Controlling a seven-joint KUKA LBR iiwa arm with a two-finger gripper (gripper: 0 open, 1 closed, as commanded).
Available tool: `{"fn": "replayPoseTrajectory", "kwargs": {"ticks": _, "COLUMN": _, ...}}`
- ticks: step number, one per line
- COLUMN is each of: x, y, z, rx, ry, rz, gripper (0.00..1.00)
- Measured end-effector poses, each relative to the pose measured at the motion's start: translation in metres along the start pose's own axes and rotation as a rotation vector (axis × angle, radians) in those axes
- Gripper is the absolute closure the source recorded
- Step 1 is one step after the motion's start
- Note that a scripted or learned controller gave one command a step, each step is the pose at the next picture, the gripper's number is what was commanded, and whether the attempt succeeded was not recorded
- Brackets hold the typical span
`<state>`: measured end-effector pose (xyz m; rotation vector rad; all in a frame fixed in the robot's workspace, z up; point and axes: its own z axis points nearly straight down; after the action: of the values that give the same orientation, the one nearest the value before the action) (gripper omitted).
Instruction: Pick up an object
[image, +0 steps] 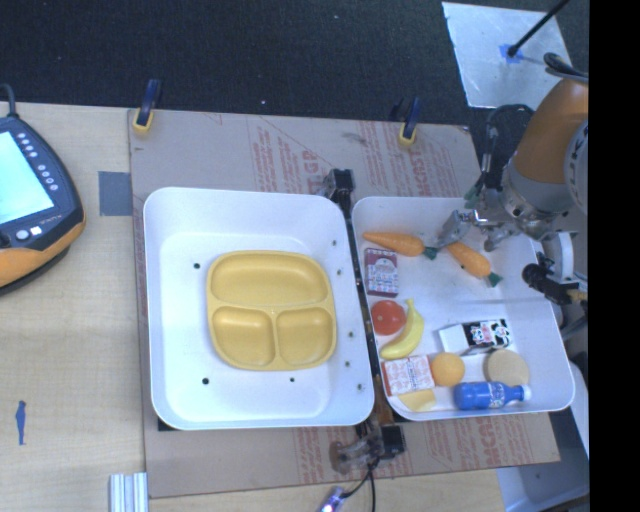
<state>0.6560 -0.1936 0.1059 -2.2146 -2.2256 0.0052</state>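
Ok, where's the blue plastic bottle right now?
The blue plastic bottle lies on its side at the near edge of the right white bin, just below the orange ball and the round tan biscuit.

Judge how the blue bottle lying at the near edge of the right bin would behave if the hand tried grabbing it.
The blue bottle lies on its side, so its round body may roll when nudged. It looks like smooth plastic, perhaps slippery. Neighbours crowd it, leaving little finger room.

A pale wooden bench (70, 370) carries a brown cardboard sheet (280, 160) — held by two clamps (146, 106) — with dark carpeted floor (250, 45) beyond its far edge.
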Motion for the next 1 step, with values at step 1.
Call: {"fn": "replayPoseTrajectory", "kwargs": {"ticks": 1, "x": -0.0184, "y": -0.0196, "z": 0.014, "rx": 0.001, "ry": -0.001, "rz": 0.0, "gripper": 0.0}}
